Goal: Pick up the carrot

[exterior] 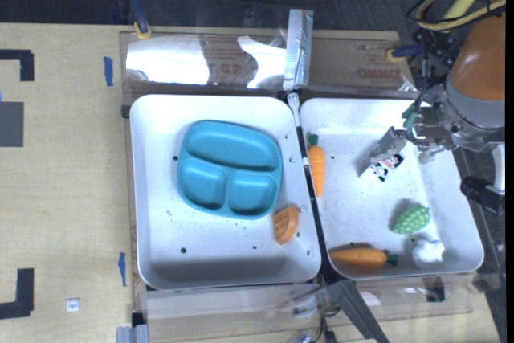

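Two orange carrots with green tops lie in the right bin point(450, 120). One carrot point(316, 166) lies lengthwise against the bin's left wall, green end pointing away. The other carrot point(359, 257) rests along the front wall, green end to the right. My gripper point(385, 157) hangs over the middle of the right bin, to the right of the first carrot and apart from it. A small black-and-white patch shows at its tip; I cannot tell what it is.
A green knobbly item point(410, 218) and a white item point(428, 251) sit at the right bin's front right. The left bin point(152, 197) holds a blue divided plate point(229, 169) and an orange-brown piece point(284, 222) near the shared wall.
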`<state>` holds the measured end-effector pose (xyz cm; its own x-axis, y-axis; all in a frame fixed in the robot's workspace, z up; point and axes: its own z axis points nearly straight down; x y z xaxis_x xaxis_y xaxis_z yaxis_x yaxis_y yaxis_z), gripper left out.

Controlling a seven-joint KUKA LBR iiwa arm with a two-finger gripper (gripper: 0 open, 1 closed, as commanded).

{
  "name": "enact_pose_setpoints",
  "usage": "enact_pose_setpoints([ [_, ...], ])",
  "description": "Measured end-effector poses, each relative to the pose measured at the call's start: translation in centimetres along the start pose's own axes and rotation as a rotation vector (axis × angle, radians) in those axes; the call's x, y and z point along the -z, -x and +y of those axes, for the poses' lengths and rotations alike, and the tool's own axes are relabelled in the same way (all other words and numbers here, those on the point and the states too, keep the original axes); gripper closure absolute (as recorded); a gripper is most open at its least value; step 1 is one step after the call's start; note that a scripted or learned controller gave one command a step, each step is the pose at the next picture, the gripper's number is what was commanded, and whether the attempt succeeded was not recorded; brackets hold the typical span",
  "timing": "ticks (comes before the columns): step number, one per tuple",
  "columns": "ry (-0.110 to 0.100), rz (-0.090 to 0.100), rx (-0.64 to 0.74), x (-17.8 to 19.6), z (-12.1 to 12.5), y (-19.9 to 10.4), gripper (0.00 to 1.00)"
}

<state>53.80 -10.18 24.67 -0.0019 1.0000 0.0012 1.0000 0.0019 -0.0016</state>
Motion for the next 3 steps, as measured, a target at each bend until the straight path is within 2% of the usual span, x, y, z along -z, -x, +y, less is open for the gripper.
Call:
enact_pose_setpoints([
  [1, -0.001, 0.0, 0.047, -15.3, -5.9, 0.6, 0.0],
  [2, 0.005, -0.001, 0.046, -14.2, -5.8, 0.6, 1.0],
  [3, 0.005, -0.002, 0.049, -15.9, -5.8, -0.1, 1.0],
])
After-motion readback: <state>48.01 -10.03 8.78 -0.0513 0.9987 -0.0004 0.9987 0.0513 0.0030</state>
